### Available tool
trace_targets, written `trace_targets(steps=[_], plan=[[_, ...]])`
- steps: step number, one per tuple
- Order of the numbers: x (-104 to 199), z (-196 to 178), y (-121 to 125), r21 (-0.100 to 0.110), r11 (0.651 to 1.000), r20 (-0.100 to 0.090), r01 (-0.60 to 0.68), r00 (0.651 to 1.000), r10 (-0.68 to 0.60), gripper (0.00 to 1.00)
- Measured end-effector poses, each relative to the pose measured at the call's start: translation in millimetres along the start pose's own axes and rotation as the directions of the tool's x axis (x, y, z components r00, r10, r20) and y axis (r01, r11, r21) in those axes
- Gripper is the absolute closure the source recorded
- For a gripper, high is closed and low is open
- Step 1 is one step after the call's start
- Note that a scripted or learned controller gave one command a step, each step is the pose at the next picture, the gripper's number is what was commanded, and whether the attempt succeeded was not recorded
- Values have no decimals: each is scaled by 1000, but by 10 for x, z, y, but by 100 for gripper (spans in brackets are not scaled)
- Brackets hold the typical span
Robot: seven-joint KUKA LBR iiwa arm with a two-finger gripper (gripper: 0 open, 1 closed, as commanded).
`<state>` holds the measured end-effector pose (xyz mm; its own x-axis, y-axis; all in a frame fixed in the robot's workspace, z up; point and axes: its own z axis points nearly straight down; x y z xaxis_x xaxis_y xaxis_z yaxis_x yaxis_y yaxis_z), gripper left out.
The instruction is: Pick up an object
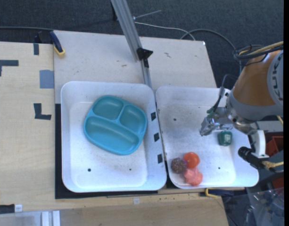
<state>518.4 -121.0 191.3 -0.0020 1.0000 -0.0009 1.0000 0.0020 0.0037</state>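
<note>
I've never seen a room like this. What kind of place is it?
Probably a robot lab or test bench. A grey and orange robot arm reaches over two white bins, one with a blue divided plate, one with small toy-like foods. Cables lie behind the bench.

The divided plate lies in the left bin. In the right bin, three small objects cluster at six o'clock.
</note>
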Motion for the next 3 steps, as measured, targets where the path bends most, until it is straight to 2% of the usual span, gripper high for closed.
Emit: trace_targets(steps=[1, 2, 3], plan=[[3, -218, 7, 2, 1000, -1, 0, 1000, 0, 100], [415, -149, 261, 5, 1000, -2, 4, 1000, -4, 100], [894, -272, 629, 2, 1000, -3, 6, 1000, -6, 100]])
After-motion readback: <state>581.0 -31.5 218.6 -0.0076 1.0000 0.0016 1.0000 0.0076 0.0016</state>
